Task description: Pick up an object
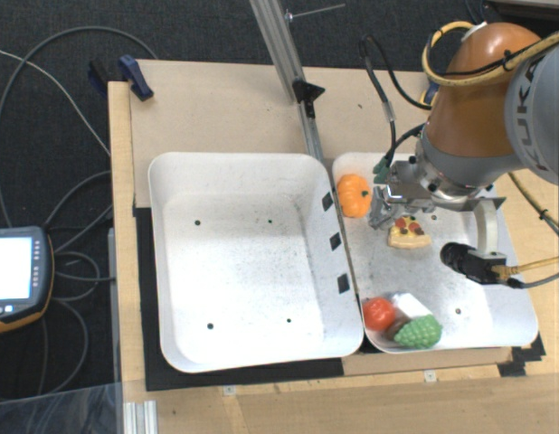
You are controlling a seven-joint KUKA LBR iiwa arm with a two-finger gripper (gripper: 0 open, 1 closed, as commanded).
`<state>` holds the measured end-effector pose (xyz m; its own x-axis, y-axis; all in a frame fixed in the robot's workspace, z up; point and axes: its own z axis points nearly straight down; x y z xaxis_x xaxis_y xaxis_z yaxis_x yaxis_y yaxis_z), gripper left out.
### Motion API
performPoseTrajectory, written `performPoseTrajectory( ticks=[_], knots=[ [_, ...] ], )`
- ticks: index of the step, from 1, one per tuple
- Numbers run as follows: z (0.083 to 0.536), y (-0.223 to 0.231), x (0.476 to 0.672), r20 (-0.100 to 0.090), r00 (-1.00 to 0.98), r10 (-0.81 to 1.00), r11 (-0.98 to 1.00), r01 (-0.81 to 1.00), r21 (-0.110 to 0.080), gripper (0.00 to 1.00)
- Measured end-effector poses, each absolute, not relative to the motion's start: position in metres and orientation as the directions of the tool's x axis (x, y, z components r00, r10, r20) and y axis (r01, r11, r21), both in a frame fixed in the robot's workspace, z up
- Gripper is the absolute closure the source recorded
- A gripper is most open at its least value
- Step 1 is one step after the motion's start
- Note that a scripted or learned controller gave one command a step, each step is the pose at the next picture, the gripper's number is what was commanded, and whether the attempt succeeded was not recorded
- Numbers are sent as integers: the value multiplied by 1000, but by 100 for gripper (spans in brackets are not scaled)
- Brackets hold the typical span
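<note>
Pizza slice (409,233) in right bin (497,333)

My arm (497,89): rounded orange band above a grey wrist housing, dark lettering on the grey link. Black and yellow cables (442,43) loop alongside. My metal tool (395,202) carries a black side module.

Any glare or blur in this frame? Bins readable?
Camera view: lighting even and soft, no hard glare on the white bins; faint shadow under the arm near the gripper. Toys like the orange pumpkin are sharp; overall resolution is modest.
</note>
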<state>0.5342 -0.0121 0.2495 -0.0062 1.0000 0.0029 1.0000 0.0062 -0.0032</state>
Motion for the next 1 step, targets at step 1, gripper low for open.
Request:
performPoseTrajectory(
  ticks=[1],
  knots=[
    [234, 45, 535, 3, -7, 1000, 7, 1000, -5, 100]
  ],
)
